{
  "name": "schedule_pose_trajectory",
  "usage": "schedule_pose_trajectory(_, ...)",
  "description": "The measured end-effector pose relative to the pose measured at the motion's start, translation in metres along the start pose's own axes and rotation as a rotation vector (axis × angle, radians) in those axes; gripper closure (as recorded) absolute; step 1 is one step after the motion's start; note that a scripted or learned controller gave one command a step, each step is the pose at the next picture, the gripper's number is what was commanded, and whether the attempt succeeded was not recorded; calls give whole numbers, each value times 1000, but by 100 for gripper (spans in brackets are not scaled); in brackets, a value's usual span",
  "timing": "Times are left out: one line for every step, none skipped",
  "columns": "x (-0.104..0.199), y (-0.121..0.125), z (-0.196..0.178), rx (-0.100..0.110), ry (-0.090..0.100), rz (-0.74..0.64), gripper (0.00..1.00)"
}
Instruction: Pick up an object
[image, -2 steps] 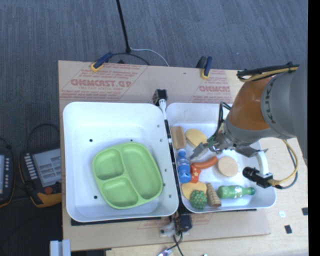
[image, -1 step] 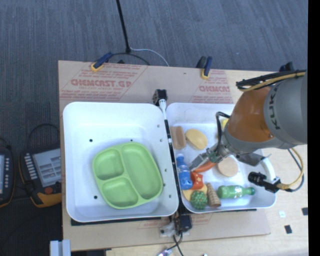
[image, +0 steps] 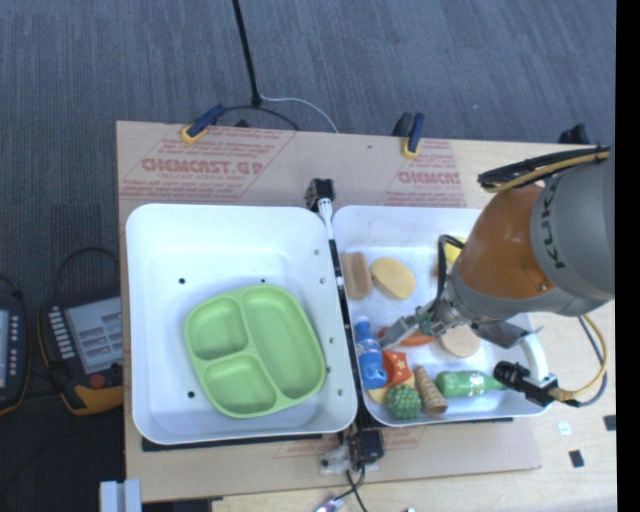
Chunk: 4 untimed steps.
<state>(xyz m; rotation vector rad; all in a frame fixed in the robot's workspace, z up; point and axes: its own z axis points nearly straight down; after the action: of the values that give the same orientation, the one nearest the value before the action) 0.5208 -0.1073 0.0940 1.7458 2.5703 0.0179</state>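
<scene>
The jaws (image: 412, 326) hang low in the right bin (image: 420, 228), among the toy food, close above an orange piece (image: 418, 340) and beside a blue bottle (image: 369, 362); whether they are open or closed I cannot tell. Nothing looks lifted yet, so the pick seems undone. The left bin (image: 160, 250) holds a green tray (image: 255, 350), and the bench (image: 200, 160) reads "CHEMCAST GP".

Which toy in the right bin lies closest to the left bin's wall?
The tan bread stick, at the right bin's far left edge; the yellow piece beside it sits further in.
</scene>
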Motion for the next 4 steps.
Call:
schedule_pose_trajectory(-7,28,3,25,17,186,0)
schedule_pose_trajectory(4,2,1,6,5,240,0)
schedule_pose_trajectory(16,-23,0,3,2,364,0)
schedule_pose_trajectory(-13,38,3,20,10,459,0)
